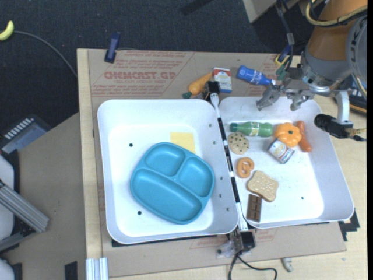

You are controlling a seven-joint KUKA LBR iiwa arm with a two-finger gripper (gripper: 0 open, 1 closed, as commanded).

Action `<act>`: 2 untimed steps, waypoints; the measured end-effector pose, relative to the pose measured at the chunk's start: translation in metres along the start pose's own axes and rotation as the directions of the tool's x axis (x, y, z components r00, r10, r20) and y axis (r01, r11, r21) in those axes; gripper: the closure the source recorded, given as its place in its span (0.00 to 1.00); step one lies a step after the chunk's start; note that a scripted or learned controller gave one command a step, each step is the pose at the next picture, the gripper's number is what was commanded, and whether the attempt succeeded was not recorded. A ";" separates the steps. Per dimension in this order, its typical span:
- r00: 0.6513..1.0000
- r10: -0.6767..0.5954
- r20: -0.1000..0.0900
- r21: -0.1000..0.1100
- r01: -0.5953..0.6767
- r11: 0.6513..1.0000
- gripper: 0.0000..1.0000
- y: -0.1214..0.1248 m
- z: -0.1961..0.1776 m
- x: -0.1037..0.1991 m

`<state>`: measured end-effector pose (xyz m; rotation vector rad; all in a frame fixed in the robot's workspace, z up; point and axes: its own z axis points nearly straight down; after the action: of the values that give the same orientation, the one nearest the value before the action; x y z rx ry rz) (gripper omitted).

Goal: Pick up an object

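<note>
My gripper (282, 100) hangs over the far edge of the right bin (326, 185), its two grey fingers (267, 100) spread apart with nothing between them. Just below it in the bin lie a green bottle (252, 129), an orange pumpkin (288, 134), a small tin can (281, 151) and an orange carrot (302, 136). Nearer the bin's left wall sit a cookie (238, 142), a pretzel (245, 167), a slice of toast (263, 185) and a chocolate bar (253, 207).
The left bin (111, 174) holds a blue divided plate (172, 182) and a yellow cheese slice (183, 140). Behind the bins on the bench lie a blue bottle (253, 75), a small carton (222, 80) and an orange tool (200, 84).
</note>
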<state>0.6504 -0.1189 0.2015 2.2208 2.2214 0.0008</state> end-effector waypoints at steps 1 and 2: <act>1.000 0.001 0.001 0.002 -0.001 1.000 0.00 -0.031 0.034 -0.044; 1.000 -0.001 -0.003 0.003 0.001 1.000 0.00 -0.035 0.117 -0.072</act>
<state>0.6157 -0.1914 0.0842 2.2229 2.2257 0.0012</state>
